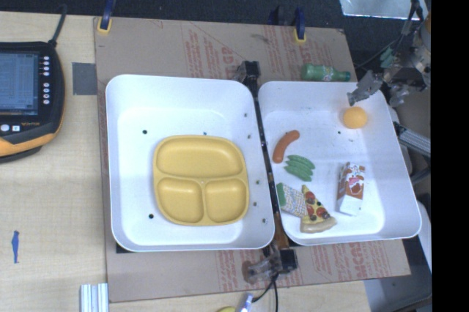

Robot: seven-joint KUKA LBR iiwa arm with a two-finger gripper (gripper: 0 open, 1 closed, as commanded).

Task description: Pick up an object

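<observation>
Red-and-white carton (351, 189) shows no legible writing; the claw's (364, 92) grip state cannot be told.

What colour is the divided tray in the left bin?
Yellow: the divided tray, seen in the camera view.

Both white bins (183, 94) look like smooth, slightly glossy plastic. Inside the left one, the yellow divided tray (199, 179) has a matt plastic sheen. Beneath the bins lies brown cardboard (220, 47), dull and printed, on a pale wood-grain table (44, 230).
</observation>
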